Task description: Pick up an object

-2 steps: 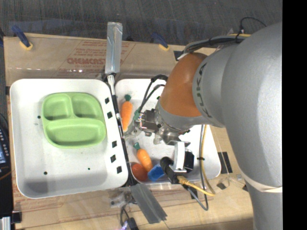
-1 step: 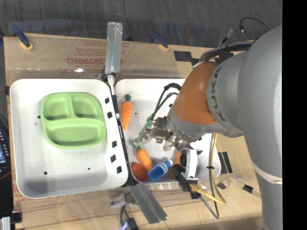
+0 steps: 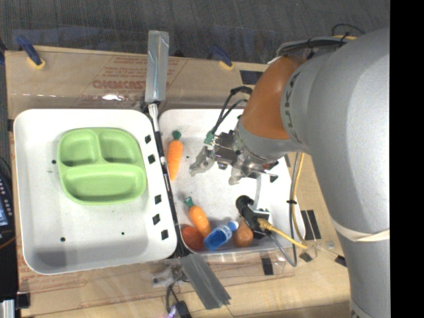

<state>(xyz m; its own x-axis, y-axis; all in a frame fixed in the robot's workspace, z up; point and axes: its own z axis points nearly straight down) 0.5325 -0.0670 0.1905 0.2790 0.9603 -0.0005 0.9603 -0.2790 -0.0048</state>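
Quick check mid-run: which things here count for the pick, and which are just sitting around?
Job:
hand
large carrot
small carrot
blue bottle
right bin

Lying about:
green divided plate
left bin

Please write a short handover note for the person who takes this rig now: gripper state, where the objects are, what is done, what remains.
Gripper: fingers spread open, holding nothing, above the right bin.
Objects in the right bin: large carrot by the divider; small carrot, blue bottle, a red item and a brown item near the front wall.
Left bin: green divided plate.
Done: nothing picked.
Left: grasp one object, lift it.
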